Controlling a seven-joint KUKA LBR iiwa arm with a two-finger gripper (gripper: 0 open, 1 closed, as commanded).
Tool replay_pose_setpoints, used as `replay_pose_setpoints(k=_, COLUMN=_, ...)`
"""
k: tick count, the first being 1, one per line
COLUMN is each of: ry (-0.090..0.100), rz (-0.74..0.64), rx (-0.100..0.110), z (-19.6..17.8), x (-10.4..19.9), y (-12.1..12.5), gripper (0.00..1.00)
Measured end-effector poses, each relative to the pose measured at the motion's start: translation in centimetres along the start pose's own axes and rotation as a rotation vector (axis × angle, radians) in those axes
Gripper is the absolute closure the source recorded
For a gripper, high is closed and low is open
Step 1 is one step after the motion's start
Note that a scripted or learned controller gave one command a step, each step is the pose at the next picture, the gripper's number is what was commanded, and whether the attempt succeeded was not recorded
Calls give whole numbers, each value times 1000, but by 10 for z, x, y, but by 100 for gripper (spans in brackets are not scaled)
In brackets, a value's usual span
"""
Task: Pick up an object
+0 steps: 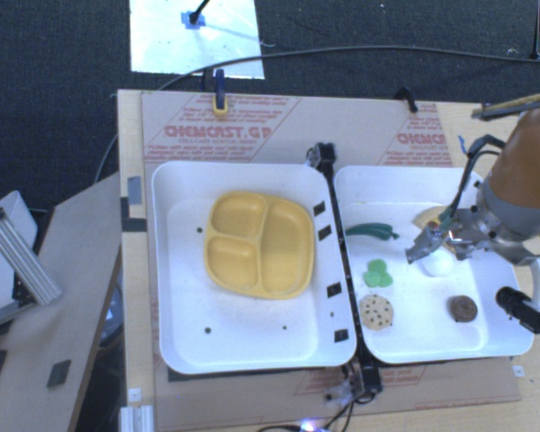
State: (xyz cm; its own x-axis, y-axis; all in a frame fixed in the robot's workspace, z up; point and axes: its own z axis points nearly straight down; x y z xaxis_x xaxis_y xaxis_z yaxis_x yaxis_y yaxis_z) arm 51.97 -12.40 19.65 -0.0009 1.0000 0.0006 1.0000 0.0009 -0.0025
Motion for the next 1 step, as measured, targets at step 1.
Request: replay_pose_setpoints(k=1, ry=0, rz=0, rx=-1, z=44, x=-3, y=6, gripper=0)
